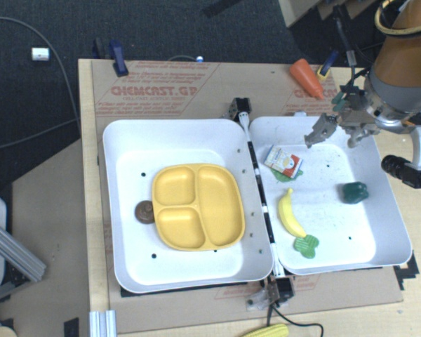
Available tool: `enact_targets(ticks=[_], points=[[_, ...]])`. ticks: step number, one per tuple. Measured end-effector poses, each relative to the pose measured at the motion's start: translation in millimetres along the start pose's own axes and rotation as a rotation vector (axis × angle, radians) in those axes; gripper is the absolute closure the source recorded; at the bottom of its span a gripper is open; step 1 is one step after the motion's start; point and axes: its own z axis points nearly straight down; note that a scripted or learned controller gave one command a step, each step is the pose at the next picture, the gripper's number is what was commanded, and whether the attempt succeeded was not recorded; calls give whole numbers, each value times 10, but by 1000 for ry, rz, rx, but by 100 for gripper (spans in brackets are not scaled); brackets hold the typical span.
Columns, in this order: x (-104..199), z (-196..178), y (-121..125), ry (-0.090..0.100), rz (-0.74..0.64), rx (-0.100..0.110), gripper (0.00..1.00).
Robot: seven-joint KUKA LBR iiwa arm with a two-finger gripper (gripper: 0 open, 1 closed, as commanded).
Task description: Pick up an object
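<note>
1. Plainly, the two-finger gripper [335, 129] hangs over the far edge of the right-hand shallow white bin [379, 248], its fingers spread apart with nothing between them.
2. Candidates for the pick all lie in that bin: a small white packet with red and green print [283, 163] near the far left corner, a yellow plastic banana [290, 214] along the left wall, a small bright-green leafy toy [306, 245] touching the banana's near end, and a dark-green rounded block [353, 192] toward the right wall.
3. The packet lies closest to the gripper, yet it looks flat; the fingers could slide over it or pinch only an edge.
4. A descent aimed at the banana risks nudging the leafy toy, or striking the divider between the bins.
5. The rounded block could roll or squirt out of a closing grasp.
6. The left-hand white bin [126, 258] holds a yellow three-compartment plate [196, 206] and a brown disc [144, 212] at its left rim, well apart from the gripper.
</note>
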Motion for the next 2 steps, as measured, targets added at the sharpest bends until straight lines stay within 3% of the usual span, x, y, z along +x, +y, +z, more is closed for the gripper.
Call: enact_targets(ticks=[1, 2], points=[[141, 942, 281, 1, 0, 2, 0], [129, 1584, 409, 1, 0, -6, 0]])
